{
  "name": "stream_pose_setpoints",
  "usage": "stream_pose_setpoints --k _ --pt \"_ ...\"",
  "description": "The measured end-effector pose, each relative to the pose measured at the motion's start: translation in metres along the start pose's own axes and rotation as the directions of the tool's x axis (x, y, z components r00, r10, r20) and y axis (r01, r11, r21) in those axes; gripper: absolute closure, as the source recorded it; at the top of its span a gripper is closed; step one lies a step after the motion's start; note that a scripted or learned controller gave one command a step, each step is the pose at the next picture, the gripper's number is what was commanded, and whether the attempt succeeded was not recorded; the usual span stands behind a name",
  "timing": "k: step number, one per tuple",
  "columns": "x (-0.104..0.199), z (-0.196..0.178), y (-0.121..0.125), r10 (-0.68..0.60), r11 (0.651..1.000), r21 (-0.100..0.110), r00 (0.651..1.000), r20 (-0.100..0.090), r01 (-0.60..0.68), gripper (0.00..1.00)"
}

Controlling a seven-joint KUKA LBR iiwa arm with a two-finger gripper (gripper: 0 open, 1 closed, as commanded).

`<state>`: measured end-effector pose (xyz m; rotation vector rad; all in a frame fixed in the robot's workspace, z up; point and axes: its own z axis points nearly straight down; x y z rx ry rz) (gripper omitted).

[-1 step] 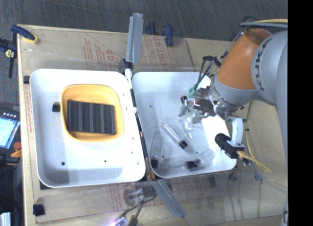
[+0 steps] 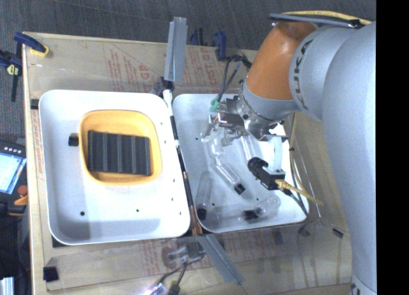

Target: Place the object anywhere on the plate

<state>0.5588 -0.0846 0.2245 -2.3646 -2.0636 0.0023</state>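
A single fixed camera looks down on the bench point(image 2: 96, 57) from above, at a slant. It stands back enough to take in both white bins: the left bin point(image 2: 57, 211) fills the middle-left of the frame, the right bin point(image 2: 192, 112) lies just beside it. The grey arm point(image 2: 332, 83) enters from the frame's right and looms largest, nearest the lens.

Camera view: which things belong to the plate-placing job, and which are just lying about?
Job:
yellow plate in the left bin
end effector over the right bin

Lying about:
blue clamps
screen at the bench's left edge
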Motion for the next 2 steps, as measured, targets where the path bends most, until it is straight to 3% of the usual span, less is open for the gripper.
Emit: stream_pose_setpoints --k 1,2 --pt "0.0667 0.0340 0.0314 -0.149 0.989 0.000 0.989 0.001 0.149 1.00" --pt "0.0667 0.0339 0.0315 -0.149 0.989 -0.001 0.989 0.001 0.149 0.00"
